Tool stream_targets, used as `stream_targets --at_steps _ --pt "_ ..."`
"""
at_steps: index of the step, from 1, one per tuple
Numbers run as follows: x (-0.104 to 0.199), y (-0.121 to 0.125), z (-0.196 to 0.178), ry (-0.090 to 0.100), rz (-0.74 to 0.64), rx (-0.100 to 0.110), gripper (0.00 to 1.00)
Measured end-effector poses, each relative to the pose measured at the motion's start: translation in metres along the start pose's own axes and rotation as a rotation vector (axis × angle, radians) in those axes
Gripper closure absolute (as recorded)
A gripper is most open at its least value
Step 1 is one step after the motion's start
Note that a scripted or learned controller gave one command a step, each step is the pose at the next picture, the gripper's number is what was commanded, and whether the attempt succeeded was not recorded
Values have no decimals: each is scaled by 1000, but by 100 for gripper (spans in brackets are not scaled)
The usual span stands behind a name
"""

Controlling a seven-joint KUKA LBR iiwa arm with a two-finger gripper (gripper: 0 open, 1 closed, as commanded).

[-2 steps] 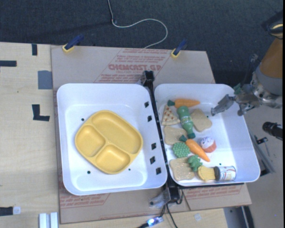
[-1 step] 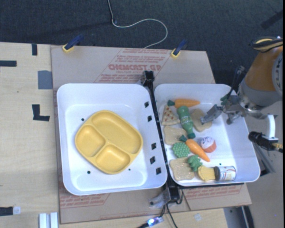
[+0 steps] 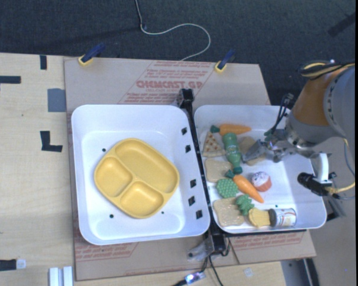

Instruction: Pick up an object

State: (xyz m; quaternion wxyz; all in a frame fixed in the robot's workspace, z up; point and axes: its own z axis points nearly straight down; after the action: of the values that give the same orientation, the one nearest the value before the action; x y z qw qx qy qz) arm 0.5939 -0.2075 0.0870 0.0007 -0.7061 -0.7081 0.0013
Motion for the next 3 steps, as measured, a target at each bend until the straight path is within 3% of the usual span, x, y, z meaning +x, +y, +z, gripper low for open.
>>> stream_targets --at_steps 1,2,3 --pt "0 0 2 -1 1 -2 0" --pt "1 1 -9 -3 0 -4 100" --pt "-2 0 -71 0 2 -6 100"
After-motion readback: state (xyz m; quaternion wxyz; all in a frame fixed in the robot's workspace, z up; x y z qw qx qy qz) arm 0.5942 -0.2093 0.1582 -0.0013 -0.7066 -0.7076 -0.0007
